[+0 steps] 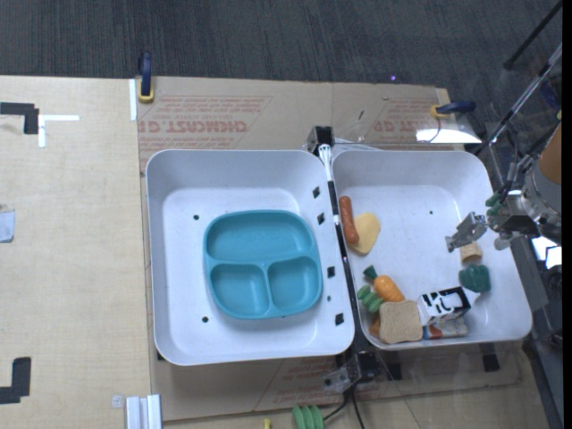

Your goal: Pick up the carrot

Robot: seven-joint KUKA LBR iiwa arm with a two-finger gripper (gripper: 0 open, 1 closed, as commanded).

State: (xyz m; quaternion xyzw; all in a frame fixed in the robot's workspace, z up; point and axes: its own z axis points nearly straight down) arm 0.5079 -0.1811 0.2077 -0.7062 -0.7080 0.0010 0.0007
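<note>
Near the right bin's (420,172) front-left corner lies the carrot (386,287), touching a bread slice (399,321), w/ a hot dog (349,220) further back. Arm reaches in from the right, gripper (472,231) low over the bin's right side, well apart from carrot; open/closed state can't be told.

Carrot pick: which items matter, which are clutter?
Job:
carrot
gripper

Clutter:
sausage
yellow chip-like piece
bread slice
black-and-white packet
dark green item
small tan block
blue divided plate
</note>
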